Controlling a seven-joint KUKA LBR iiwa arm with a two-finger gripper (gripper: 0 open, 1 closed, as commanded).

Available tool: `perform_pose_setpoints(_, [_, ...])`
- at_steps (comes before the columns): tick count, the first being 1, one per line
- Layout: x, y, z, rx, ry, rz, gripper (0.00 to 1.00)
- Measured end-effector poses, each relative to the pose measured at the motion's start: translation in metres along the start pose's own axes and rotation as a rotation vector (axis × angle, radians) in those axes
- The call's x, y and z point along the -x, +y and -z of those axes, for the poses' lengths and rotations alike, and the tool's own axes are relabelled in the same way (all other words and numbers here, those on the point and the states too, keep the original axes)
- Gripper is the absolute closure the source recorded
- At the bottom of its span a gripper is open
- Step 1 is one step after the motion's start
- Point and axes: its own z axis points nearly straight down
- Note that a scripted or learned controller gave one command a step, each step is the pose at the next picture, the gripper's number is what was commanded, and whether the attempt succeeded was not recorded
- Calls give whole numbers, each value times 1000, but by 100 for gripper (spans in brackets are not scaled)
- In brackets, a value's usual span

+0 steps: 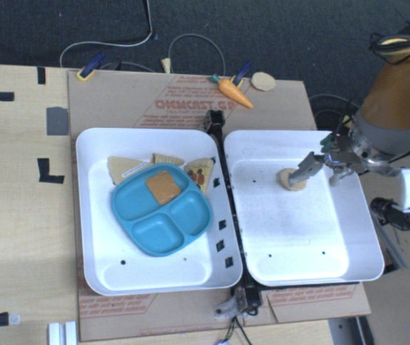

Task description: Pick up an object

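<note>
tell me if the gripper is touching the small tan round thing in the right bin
Cannot tell. In the camera view the gripper overlaps the tan round piece in the right bin, but the slanted angle shows neither contact nor gap.

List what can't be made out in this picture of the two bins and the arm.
- Tool: in the camera view, too small and blurred to tell whether its fingers touch the round tan piece in the right bin.
- Round tan piece: its far edge is covered by the tool.
- Flat tan pieces in the left bin: partly under the blue tray.
- Arm: cut off by the picture's right edge.
</note>
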Motion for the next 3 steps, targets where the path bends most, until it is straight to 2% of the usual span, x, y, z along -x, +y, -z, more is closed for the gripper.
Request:
perform_pose_setpoints(1, [12, 40, -165, 9, -6, 1, 0])
perform_pose_setpoints(2, [-21, 99, -150, 6, 0, 5, 0])
perform_pose_setpoints(3, [-25, 128, -159, 2, -1, 1, 0])
